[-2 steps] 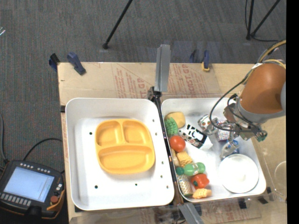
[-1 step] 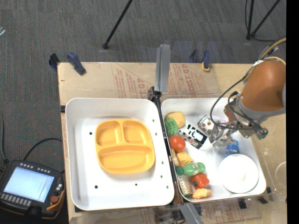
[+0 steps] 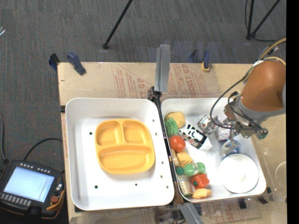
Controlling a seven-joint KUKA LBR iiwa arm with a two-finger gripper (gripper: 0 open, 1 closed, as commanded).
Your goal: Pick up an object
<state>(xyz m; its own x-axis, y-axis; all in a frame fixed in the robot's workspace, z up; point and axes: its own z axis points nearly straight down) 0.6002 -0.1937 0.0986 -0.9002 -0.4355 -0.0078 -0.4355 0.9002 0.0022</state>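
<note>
1. We looked down at a slant on a table point(image 3: 117, 78) carrying two white bins side by side.

2. The left bin point(image 3: 77, 125) held a yellow tray point(image 3: 124, 145) with three sections, lying flat near the bin's middle.

3. The right bin point(image 3: 259, 181) held the clutter: a tomato point(image 3: 177, 143), a green toy point(image 3: 171, 124), a black-and-white piece point(image 3: 193, 135), a red-and-green pepper point(image 3: 199, 179) and a white bowl point(image 3: 239, 172) in the near right corner.

4. The arm point(image 3: 264, 90) reached in from the right and hung over the far right part of that bin, its orange band uppermost.

5. The gripper point(image 3: 223, 133) sat low among small silvery packets point(image 3: 204, 123), close above the bin floor; we judged those packets the likeliest target.

6. Nothing showed clearly between the jaws, and we could not tell whether they stood open or closed, since the wrist and packets crowded the spot.

7. The relation that mattered: the packets lay just beside and beneath the jaws, slightly to their left, while the toy food ran in a line along the bin's left wall, well apart.

8. We judged the next move a short closing or a small shift left, not a long reach.
</note>
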